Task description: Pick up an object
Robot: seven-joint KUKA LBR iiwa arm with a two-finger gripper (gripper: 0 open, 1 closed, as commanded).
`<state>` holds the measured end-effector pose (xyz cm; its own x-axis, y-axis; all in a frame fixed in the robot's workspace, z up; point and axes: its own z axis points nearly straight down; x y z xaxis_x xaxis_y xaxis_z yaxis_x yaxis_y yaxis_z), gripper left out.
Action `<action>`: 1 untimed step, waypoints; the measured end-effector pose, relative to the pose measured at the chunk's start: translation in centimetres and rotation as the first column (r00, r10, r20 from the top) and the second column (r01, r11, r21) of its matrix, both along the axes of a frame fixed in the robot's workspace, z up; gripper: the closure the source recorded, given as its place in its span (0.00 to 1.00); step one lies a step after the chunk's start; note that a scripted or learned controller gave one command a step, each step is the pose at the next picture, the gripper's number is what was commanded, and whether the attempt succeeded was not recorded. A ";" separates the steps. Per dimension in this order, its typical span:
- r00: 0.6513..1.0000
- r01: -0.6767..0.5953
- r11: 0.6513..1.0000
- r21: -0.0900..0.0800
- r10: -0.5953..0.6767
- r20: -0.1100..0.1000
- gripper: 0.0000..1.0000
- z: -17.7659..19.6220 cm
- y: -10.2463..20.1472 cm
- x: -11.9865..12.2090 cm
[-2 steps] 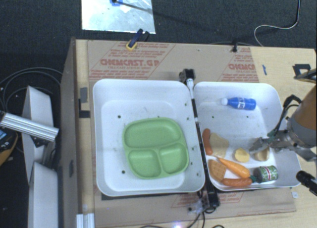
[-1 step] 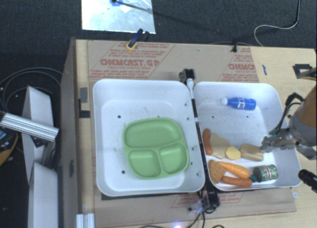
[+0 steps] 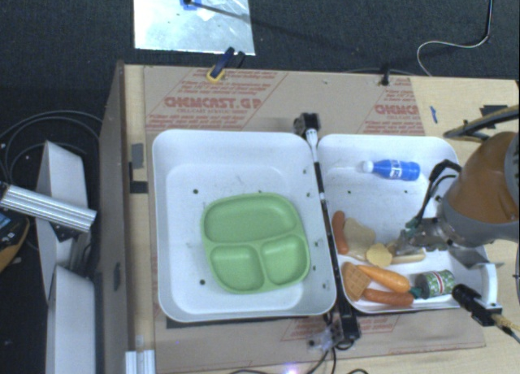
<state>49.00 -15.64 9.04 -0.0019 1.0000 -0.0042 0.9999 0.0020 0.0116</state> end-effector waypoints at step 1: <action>1.000 0.000 1.000 0.003 0.000 -0.009 1.00 3.2 -1.4 -0.3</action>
<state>48.72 -17.03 12.26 -0.0015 1.0000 -0.0015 1.0000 0.0015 0.0029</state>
